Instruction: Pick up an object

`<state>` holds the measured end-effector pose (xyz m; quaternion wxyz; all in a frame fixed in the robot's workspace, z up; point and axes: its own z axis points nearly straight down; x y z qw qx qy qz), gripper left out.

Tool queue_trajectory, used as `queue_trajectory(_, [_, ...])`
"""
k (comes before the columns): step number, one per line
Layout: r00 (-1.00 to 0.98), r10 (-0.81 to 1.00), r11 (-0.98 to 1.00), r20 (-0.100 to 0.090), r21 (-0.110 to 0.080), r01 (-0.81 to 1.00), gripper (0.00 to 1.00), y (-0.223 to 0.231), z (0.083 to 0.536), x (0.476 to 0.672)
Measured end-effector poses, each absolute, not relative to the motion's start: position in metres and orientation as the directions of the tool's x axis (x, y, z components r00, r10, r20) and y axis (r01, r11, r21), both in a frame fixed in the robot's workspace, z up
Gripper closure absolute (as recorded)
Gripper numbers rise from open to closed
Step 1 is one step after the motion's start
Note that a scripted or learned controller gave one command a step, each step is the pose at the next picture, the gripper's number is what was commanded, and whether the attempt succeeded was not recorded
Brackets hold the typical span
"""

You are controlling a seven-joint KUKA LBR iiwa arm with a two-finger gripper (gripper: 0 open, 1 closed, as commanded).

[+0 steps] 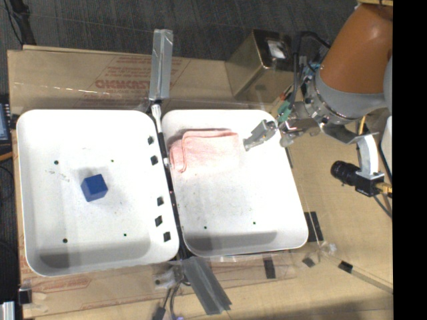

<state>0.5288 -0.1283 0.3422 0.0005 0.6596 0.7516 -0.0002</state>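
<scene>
1. Two shallow white bins sit side by side on a bench, seen from above at a slant. The left bin (40,179) and the right bin (267,212) meet along a dark strip with small black clips.
2. A small blue cube (94,187) rests in the left bin, left of the bin's middle and well apart from everything else.
3. A pink cloth (203,149) lies folded in the right bin, in the far left corner, close to the dividing strip.
4. The grey arm with its orange band (357,42) reaches in from the right.
5. The gripper (256,137) hangs over the far right corner of the right bin, just beside the cloth's right edge; nothing is visible between its tips, and how wide they stand cannot be told.
</scene>
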Motion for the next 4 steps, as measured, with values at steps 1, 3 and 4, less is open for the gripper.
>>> queue_trajectory(1, [-0.021, 1.0, 0.021, -0.001, -0.006, 1.0, 0.0, -0.077, 0.254, 0.554])
queue_trajectory(3, [0.238, 0.971, -0.238, 0.0, -0.007, 0.971, 0.0, -0.098, 0.252, 0.569])
queue_trajectory(4, [0.235, 0.972, -0.235, 0.001, 0.0, 0.972, 0.0, -0.105, 0.093, 0.6])
